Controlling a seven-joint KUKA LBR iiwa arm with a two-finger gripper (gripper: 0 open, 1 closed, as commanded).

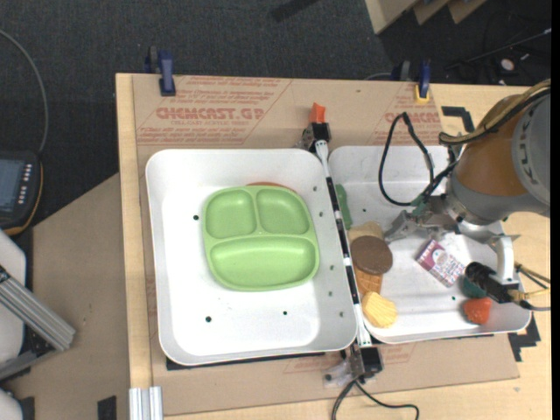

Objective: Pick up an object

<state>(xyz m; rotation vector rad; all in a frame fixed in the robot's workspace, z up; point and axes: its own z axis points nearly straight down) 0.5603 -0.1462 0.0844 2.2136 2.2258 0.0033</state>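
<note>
The claw sits low in the right bin; whether it is apart or together I cannot tell. Just right of it lies a pink packet, a brown disc just left, a red toy farther right.

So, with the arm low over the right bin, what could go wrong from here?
The pink packet lies close under the gripper, so a descent may push it aside rather than take it. The black cable loops over the right bin and could snag. The brown disc and yellow piece crowd the divider, leaving little room.
</note>
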